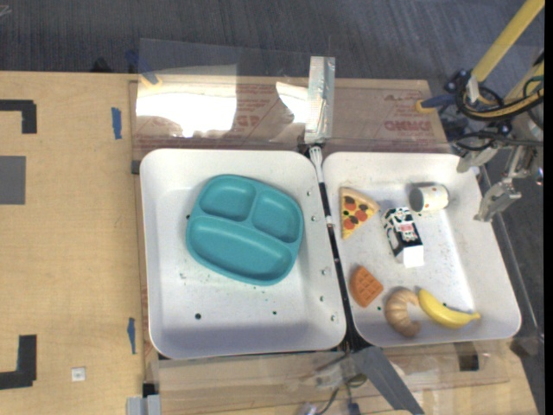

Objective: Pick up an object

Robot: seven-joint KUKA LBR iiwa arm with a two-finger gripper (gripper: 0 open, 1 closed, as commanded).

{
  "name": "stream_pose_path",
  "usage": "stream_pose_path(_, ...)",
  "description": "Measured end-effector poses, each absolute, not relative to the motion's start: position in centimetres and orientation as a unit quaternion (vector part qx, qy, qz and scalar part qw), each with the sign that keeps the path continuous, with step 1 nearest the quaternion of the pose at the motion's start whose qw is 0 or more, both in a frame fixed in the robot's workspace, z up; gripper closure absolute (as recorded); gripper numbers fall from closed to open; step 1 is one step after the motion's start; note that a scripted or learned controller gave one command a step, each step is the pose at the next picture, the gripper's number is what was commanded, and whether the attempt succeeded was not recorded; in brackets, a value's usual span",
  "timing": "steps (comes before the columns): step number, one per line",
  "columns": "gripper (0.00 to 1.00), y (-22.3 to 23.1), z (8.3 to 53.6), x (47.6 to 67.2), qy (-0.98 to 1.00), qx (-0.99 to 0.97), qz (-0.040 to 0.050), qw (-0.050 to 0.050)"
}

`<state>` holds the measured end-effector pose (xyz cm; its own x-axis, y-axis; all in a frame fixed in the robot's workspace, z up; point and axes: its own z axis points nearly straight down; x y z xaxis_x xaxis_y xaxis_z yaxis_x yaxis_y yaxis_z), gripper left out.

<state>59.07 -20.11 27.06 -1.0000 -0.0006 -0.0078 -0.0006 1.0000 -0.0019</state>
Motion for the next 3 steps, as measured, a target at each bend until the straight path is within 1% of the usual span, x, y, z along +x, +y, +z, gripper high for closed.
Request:
stream_pose_path(1, 0.00, -20.4, 9.5, 56.8, 0.998, 0.059, -0.0002, 0.002)
stream_pose_path(2, 1.00, -20.3, 10.9, 57.2, 0.998, 0.058, -0.0020, 0.008)
stream_pose_path(3, 1.00, -13.5, 16.9, 57.7, 0.987, 0.162, 0.0004, 0.005)
